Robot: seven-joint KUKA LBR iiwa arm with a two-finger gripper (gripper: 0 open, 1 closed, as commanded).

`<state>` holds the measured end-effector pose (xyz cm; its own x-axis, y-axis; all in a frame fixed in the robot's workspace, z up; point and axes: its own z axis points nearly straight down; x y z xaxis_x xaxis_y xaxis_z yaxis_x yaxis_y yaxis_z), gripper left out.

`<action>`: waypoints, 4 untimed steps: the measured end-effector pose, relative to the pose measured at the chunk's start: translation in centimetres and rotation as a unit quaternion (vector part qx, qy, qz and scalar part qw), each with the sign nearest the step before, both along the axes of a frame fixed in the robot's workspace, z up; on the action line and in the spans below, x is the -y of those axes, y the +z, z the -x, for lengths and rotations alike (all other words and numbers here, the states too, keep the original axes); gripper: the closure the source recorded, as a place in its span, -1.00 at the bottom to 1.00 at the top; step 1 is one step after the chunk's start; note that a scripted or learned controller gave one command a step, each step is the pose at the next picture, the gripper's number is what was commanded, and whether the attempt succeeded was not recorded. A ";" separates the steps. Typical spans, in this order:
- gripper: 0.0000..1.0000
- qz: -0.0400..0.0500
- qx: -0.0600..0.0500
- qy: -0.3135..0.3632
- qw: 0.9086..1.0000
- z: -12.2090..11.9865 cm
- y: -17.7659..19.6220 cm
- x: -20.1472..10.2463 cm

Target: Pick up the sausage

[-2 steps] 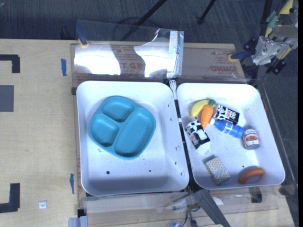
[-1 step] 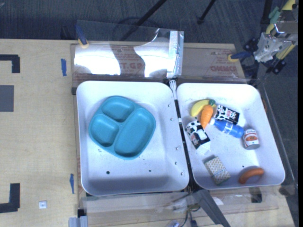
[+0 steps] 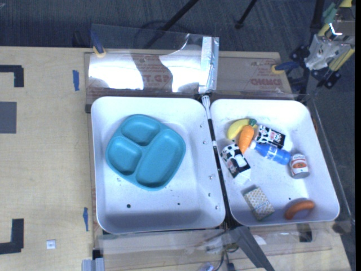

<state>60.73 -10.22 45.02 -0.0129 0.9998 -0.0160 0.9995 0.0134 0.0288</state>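
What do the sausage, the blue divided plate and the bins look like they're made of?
The sausage looks like smooth moulded plastic toy food: even orange-brown colour with a slight sheen. The blue divided plate appears to be rigid matte plastic, uniformly coloured with soft rounded compartment ridges. The bins seem to be thin white plastic or coated metal; the glare on their walls leaves that open.

A pale wooden bench (image 3: 42,151) spreads left beneath the bins, black tape marks (image 3: 16,75) on it, while dark carpet (image 3: 141,4) and black stand legs (image 3: 254,4) lie far behind.
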 end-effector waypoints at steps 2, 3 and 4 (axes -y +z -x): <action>1.00 -0.008 -0.014 -0.086 0.996 4.1 -0.5 -1.7; 1.00 -0.007 -0.016 0.077 0.997 5.2 -1.5 0.7; 1.00 -0.006 -0.014 0.077 0.997 5.1 -0.4 0.8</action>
<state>55.65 -10.98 44.62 -0.1659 0.9861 -0.0022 0.9861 0.1659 0.0028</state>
